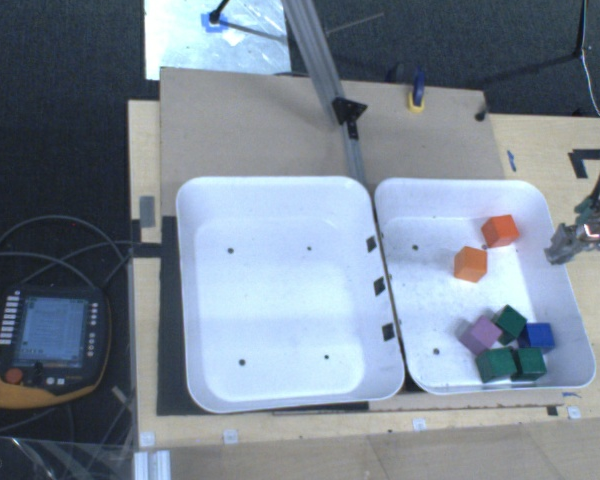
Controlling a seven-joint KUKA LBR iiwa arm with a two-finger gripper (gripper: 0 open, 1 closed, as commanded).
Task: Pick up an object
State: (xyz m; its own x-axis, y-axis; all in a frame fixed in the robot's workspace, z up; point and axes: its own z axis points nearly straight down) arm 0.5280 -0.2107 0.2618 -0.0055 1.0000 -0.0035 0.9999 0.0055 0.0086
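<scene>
gripper [578,240] hovering at right edge, grip state unclear | aiming best at 2 orange cubes [499,231], upper right bin [420,208]

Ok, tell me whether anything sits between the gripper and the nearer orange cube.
Nothing visible does. The gripper sits at the right bin's right rim, and only bare bin floor lies between it and the orange cube.

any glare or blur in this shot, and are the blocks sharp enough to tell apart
In the camera view, glare washes out the shiny sheet at the top; the gripper at the right edge is soft and small; the orange blocks and the cluster by the blue block read clearly by colour, edges slightly soft.
</scene>
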